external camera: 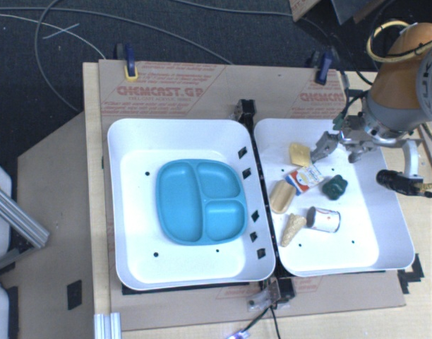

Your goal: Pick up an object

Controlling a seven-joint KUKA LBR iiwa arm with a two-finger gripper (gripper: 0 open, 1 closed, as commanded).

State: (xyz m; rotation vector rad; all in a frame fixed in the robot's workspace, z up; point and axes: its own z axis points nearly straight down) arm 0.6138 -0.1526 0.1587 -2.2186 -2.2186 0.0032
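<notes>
The right bin [364, 239] holds several small items: a yellow block [298, 153], a red, white and blue packet [305, 179], a dark green lump [335, 186], a tan roll [282, 196], a smaller tan piece [294, 229] and a white can [325, 219] lying on its side. My gripper [338, 150] hovers over the bin's far part, just right of the yellow block and above the green lump. Its two fingers stand spread apart, open, with nothing between them.
The left bin [131, 161] carries a blue divided plate [202, 200]. A black divider with clips [253, 189] runs between the bins. Blue clamps [130, 62] [323, 66] sit on the bench's far edge. A black part [399, 182] juts over the right bin's right side.
</notes>
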